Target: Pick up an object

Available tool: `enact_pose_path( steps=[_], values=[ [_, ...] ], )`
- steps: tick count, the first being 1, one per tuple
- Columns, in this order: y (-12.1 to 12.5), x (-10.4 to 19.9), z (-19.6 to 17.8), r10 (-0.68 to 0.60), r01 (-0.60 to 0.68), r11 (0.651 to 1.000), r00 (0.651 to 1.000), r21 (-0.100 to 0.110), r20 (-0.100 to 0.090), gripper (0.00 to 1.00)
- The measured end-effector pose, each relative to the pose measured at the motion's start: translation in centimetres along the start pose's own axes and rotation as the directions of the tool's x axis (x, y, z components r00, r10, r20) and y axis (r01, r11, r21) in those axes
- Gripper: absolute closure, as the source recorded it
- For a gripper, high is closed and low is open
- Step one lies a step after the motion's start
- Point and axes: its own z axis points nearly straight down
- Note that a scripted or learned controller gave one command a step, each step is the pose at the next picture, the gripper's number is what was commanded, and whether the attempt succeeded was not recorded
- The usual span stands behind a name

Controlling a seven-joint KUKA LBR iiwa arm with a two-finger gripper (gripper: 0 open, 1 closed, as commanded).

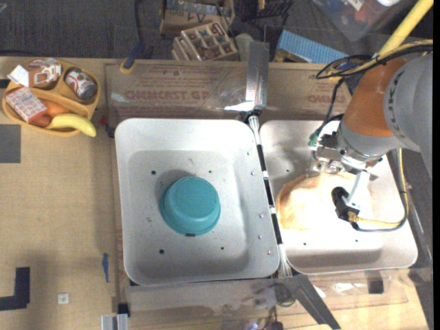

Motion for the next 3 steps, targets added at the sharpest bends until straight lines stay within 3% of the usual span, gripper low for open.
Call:
enact_pose_path(
  steps=[1, 2, 3],
  values=[
    [0.0, 0.0, 0.0, 0.0, 0.0, 1.0, 1.0, 0.0, 0.0, 0.0],
    [0.9, -0.4, 2.0, -0.175, 0.175, 0.985, 0.985, 0.004, 0.002, 0.0],
    [1.1, -0.5, 0.9, -0.173, 0.173, 0.985, 0.985, -0.002, 0.003, 1.0]
  ],
)
